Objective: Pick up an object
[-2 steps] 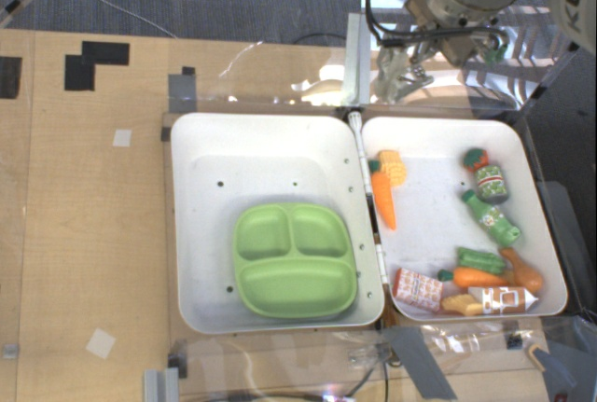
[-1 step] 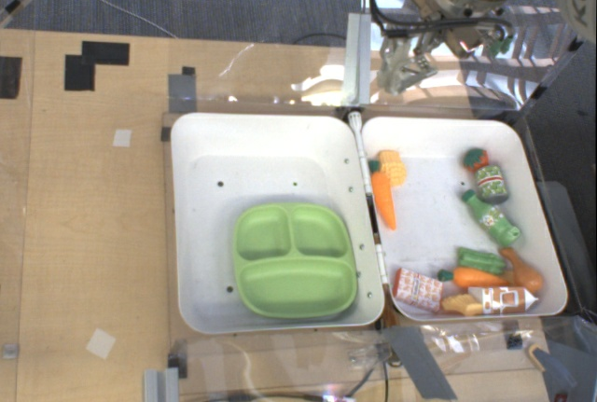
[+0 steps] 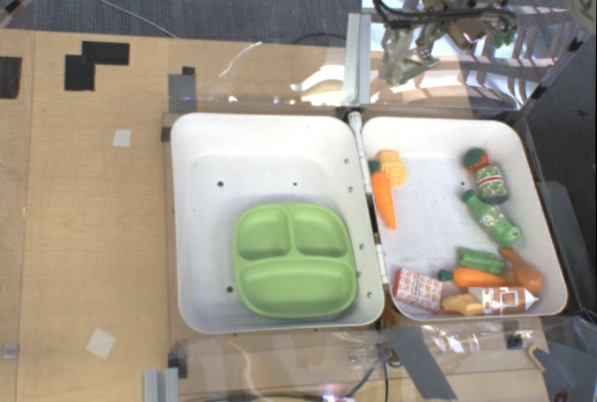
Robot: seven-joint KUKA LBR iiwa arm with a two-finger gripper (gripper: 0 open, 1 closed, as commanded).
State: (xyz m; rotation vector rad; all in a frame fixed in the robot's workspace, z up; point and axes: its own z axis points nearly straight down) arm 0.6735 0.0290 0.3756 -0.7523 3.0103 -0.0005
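Observation:
My gripper (image 3: 409, 60) hangs above the bench behind the far rim of the right bin (image 3: 438, 134), fingers apart with nothing between them. In the right bin, an orange carrot (image 3: 382, 197) and a corn cob (image 3: 393, 167) lie against the left wall. A small can with a green top (image 3: 489, 179) and a green bottle (image 3: 492, 217) lie by the right wall. Along the near wall sit a red snack box (image 3: 418, 288), a second carrot (image 3: 474, 277), a green vegetable (image 3: 479, 257), a brown drumstick (image 3: 523, 272) and a white carton (image 3: 505, 299).
The left bin (image 3: 201, 167) holds a green divided plate (image 3: 295, 258) in its near half. A metal post (image 3: 354, 60) stands behind the wall between the two bins, just left of my gripper. Black markers (image 3: 93, 62) lie on the wooden bench at far left.

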